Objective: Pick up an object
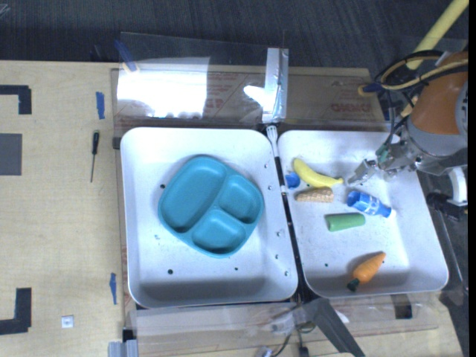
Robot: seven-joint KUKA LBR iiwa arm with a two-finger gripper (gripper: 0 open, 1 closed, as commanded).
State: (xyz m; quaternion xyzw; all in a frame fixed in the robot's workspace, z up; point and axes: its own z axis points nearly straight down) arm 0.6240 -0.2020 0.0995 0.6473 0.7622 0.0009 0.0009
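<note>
**Pincer at upper edge of right bin; nearest candidates lie below and to its left**

The pincer (370,168) sits in the upper part of the right bin (424,270), carried by the arm (439,114) that enters from three o'clock. Its tip is small and partly lost against the white floor, so I cannot tell whether it is released or clenched. Nothing is visibly lodged at the tip.

Working outward from the pincer:

- The blue bottle (369,203) lies at about six o'clock, near the tip. Its long axis runs from ten o'clock to four o'clock. It is judged the closest item.
- The banana (314,174) lies at about nine o'clock, near but apart from the tip, its curve running from upper left to lower right.
- The tan corn cob (314,195) lies just below the banana, at about eight o'clock, long axis nearly level.
- The green block (345,222) lies at about seven o'clock, beyond the bottle, long axis nearly level.
- The carrot (367,268) lies at six o'clock, well apart, close to the lower rim.

The left bin (149,274) holds a blue divided plate (211,204), well apart at about nine o'clock.

Judgement: the coming move turns on a short travel toward six o'clock to the bottle, with the closing line set across its slanted axis.
</note>
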